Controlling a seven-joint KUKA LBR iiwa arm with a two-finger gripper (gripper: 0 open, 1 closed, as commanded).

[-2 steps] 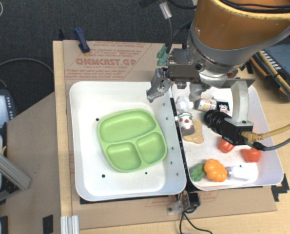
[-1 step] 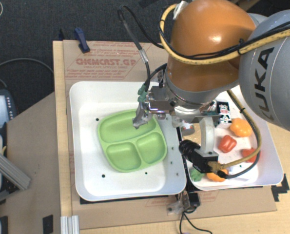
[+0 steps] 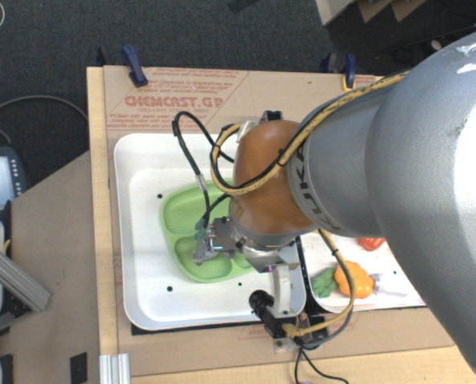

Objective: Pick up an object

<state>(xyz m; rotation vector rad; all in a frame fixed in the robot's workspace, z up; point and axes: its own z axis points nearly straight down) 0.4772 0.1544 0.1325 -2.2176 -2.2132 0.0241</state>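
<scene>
The grey arm point(image 3: 414, 158) fills the right side of the view, nearest the camera, its orange band point(image 3: 262, 178) sitting just above the wrist. Black and yellow cables point(image 3: 202, 146) loop off the band and trail down toward the front edge of the counter point(image 3: 110, 214).

Below the band, the end effector point(image 3: 210, 242) reaches down into the left white bin point(image 3: 134, 238) and sits right over a green object point(image 3: 182, 210), a soft-looking, lobed shape lying on the bin floor left of the wrist. The metal parts at the tip appear to touch or overlap the green object's right edge, but the wrist hides the fingers, so I cannot tell whether they are apart, together, or clamped on anything.

In the right white bin point(image 3: 398, 290), mostly covered by the arm, a small green item point(image 3: 324, 280) lies just beside an orange item point(image 3: 356, 280), with a red piece point(image 3: 371, 244) a little behind them.

Two blue clamps point(image 3: 134, 64) grip the far edge of the brown board that carries the bins.
</scene>
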